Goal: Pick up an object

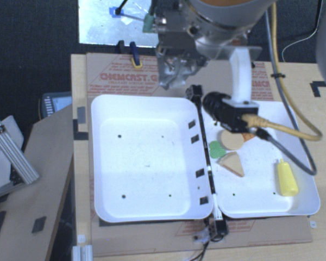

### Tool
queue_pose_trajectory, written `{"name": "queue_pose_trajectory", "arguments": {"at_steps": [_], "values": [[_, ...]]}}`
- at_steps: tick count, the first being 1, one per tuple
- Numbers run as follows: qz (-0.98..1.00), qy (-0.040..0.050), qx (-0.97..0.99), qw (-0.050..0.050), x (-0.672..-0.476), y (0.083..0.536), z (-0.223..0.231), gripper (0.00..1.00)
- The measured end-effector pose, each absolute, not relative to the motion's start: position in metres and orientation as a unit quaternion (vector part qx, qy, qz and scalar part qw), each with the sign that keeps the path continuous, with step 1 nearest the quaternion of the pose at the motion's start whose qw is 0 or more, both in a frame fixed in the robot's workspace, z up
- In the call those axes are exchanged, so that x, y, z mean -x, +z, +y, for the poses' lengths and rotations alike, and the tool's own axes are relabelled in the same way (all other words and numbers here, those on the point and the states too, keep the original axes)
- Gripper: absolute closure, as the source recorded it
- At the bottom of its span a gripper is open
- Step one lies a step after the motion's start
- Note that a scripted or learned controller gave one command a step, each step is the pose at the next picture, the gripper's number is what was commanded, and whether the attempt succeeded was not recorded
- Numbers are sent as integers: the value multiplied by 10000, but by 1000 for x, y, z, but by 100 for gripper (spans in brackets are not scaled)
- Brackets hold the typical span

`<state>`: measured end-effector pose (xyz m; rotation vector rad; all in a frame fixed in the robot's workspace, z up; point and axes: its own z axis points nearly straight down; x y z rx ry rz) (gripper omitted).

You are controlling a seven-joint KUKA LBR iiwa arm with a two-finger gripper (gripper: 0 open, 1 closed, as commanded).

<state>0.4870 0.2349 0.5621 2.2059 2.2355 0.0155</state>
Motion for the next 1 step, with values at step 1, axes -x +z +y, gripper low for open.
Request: {"name": "queue_pose_trajectory", "arguments": {"at_steps": [1], "values": [[7121, 45, -7021, 3, -487, 562, 235, 0]]}}
